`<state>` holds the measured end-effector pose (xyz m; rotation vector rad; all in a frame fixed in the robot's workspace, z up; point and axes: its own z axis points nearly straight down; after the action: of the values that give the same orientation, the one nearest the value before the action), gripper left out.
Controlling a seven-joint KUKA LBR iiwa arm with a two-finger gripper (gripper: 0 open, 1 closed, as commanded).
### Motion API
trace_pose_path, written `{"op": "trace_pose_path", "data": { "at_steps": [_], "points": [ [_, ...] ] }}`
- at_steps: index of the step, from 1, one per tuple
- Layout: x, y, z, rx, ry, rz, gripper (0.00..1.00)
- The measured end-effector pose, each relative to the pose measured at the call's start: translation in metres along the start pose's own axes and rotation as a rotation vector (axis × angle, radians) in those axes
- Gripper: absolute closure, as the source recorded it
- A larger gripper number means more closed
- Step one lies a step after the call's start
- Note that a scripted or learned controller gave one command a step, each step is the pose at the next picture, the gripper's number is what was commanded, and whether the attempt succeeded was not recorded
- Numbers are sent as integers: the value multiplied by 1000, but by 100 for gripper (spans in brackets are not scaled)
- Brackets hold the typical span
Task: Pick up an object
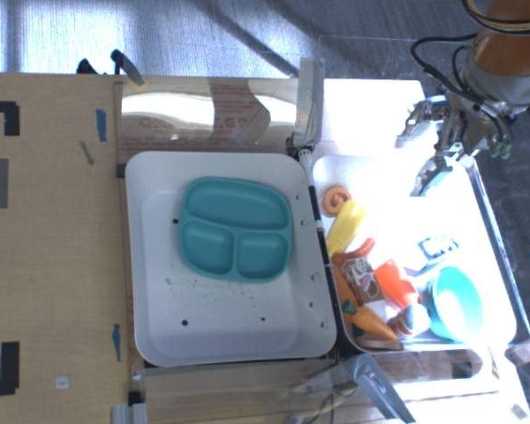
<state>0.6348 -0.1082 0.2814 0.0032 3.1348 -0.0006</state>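
Hovering at the upper right of the frame, the claw [435, 153] hangs over the top end of the right bin [495, 228], its two fingers spread apart with nothing between them. The toys lie lower in that bin, well apart from it: an orange ring [336, 199] just above a yellow banana [345, 226] along the left wall, a heap of orange and red pieces [371, 294] toward the lower middle, and a blue bowl [455, 303] at the lower right. The left bin [150, 263] carries a teal divided plate [235, 229].

The banana looks the easiest pick: probably light, hollow plastic, stiff but smooth, so it may slip or roll if pinched near a tapered end. A grip across its thick middle, fingers square to its length, seems best, though the bin wall close beside it leaves little room for one finger. The bowl is likely light too, but only its thin rim offers a hold.
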Motion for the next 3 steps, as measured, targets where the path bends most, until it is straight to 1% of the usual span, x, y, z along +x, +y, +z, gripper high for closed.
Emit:
{"op": "trace_pose_path", "data": {
  "at_steps": [1, 2, 3],
  "points": [
    [26, 3, 153, 0, 11, 341, 0],
    [46, 8, 171, 0, -5, 294, 0],
    [73, 3, 170, -4, -62, 308, 0]
  ]
}}
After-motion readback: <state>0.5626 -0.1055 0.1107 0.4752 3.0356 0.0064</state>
